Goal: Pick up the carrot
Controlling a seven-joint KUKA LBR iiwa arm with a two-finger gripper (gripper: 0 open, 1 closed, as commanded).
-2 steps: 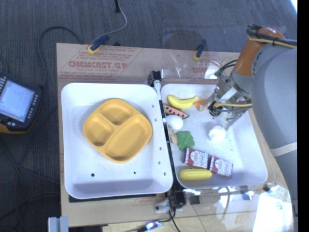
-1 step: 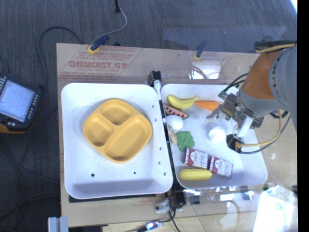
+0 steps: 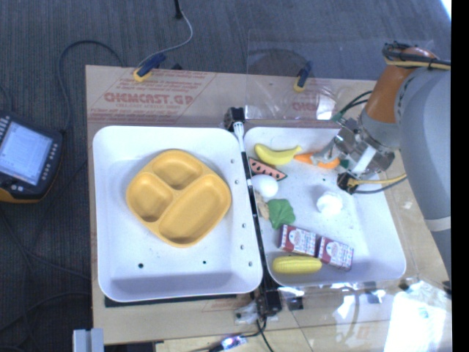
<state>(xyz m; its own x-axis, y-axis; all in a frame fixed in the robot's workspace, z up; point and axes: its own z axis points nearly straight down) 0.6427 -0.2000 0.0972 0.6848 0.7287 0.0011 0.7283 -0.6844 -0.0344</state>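
Observation:
The carrot [image 3: 317,160] is a small orange piece lying in the back part of the right bin [image 3: 381,240], just right of a yellow banana [image 3: 277,153]. My gripper [image 3: 343,169] hangs low at the carrot's right end, close to it or touching it. The grey arm with its orange band [image 3: 386,94] comes in from the right above the bin's back corner. The wrist blocks the sight of whether anything is grasped.
The right bin also holds a watermelon slice [image 3: 266,170], a white egg [image 3: 267,188], a green leafy piece [image 3: 281,212], a white ball [image 3: 329,204], a red-and-white carton [image 3: 315,246] and a yellow oblong piece [image 3: 296,265]. A yellow divided plate [image 3: 178,195] sits in the left bin [image 3: 110,262].

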